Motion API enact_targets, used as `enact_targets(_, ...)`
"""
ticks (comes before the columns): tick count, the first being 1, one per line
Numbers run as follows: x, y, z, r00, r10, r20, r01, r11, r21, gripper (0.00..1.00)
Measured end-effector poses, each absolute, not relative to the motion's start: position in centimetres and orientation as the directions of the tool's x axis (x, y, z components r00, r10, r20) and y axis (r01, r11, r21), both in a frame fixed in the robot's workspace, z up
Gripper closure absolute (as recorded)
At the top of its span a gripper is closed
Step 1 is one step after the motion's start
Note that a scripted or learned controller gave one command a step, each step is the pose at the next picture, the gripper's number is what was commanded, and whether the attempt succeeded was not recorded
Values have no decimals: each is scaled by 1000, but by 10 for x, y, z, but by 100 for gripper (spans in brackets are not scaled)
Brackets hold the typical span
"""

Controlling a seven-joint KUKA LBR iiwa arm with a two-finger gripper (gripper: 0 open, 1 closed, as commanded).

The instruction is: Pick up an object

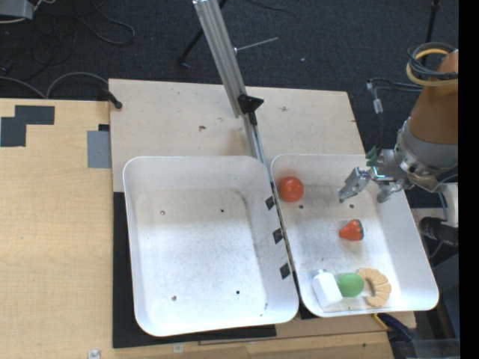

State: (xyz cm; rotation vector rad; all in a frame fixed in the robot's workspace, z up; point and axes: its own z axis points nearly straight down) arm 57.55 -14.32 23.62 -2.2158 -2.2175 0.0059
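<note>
My gripper [370, 188] hangs over the upper right part of the right bin [419, 245], its two fingers spread apart with nothing between them. A red tomato-like ball [291, 188] lies at the bin's upper left, well to the left of the gripper. A small red strawberry [352, 231] sits just below the gripper. In the bin's lower part a white block [325, 289], a green ball [349, 284] and a tan pastry [376, 286] lie close together.
The left bin [142, 200] sits beside the right one, with black clips along the shared rim. A slanted aluminium rail [224, 58] rises behind the bins. Wooden bench surface lies to the left and behind.
</note>
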Motion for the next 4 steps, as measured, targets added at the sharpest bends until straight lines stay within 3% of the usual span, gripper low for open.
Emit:
enact_targets(1, 576, -144, 239, 1, 1000, 1, 1000, -1, -3, 0)
enact_targets(3, 580, -135, 116, 2, 1000, 3, 1000, -2, -9, 0)
enact_targets(4, 580, -135, 92, 2, 1000, 0, 1000, -2, -1, 0)
